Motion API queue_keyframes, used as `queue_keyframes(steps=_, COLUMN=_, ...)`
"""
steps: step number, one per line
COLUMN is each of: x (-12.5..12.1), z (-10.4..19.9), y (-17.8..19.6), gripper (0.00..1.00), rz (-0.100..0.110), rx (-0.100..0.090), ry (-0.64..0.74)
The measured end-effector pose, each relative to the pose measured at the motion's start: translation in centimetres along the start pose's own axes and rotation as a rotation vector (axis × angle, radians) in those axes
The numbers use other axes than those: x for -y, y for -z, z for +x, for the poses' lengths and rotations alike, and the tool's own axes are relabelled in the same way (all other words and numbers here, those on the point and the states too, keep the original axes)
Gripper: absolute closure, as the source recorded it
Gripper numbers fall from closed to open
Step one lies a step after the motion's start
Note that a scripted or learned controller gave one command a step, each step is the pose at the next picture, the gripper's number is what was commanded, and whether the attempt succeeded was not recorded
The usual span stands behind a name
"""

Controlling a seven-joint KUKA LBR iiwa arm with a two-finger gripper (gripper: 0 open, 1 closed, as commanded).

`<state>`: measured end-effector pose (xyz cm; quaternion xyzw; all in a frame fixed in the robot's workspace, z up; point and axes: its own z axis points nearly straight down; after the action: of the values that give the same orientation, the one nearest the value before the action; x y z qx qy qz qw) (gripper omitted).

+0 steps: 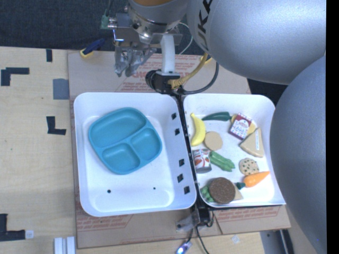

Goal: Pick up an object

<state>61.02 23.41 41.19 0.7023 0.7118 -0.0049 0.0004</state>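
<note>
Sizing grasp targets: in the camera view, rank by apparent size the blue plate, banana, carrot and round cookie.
Largest to smallest as they look:
1. blue plate, by far the biggest
2. banana
3. carrot
4. round cookie
Carrot and cookie look close in area; the carrot is longer, so that order is unsure.

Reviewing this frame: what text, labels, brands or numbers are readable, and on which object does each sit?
"KA": dark letters on the grey arm, partly cut off by its curve.
Red-and-white packet in the right bin: label print too small to read.
Small can in the right bin: label blurred, unreadable.
Red print on the cardboard under the bins: too faint to read.
</note>
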Motion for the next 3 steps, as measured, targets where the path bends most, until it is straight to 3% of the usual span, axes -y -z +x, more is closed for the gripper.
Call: queue_keyframes(steps=3, x=0.1, z=0.3, y=2.9, gripper=1.0, rz=0.003, rx=0.004, ry=0.006)
